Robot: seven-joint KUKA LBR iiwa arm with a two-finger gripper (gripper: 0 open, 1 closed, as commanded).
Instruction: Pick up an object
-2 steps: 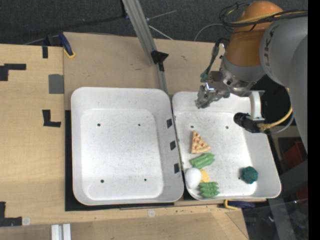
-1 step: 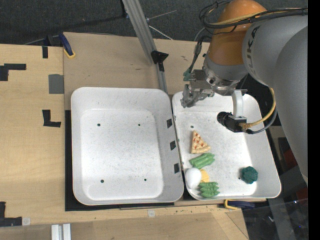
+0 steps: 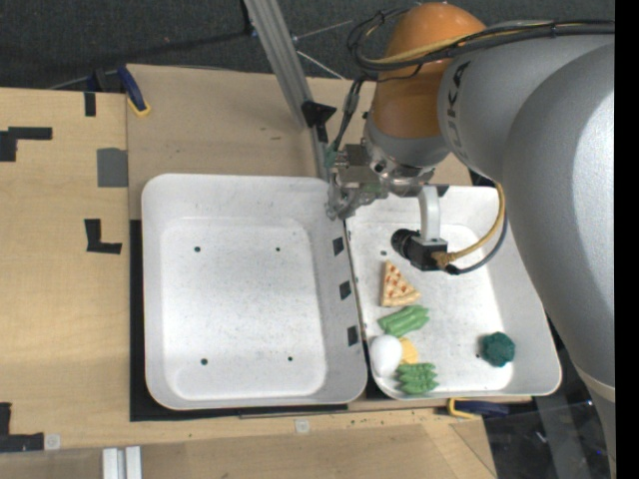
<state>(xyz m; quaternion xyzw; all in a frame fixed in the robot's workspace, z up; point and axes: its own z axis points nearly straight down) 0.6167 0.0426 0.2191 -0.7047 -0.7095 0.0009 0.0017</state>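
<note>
the pincer hangs over the far end of the seam between the two white bins, and whether it is apart or together i cannot tell. in the right bin lie a pizza slice, a green pod, a white egg, a green bumpy piece and a dark green lump. the left bin sits beside it on the counter.
</note>
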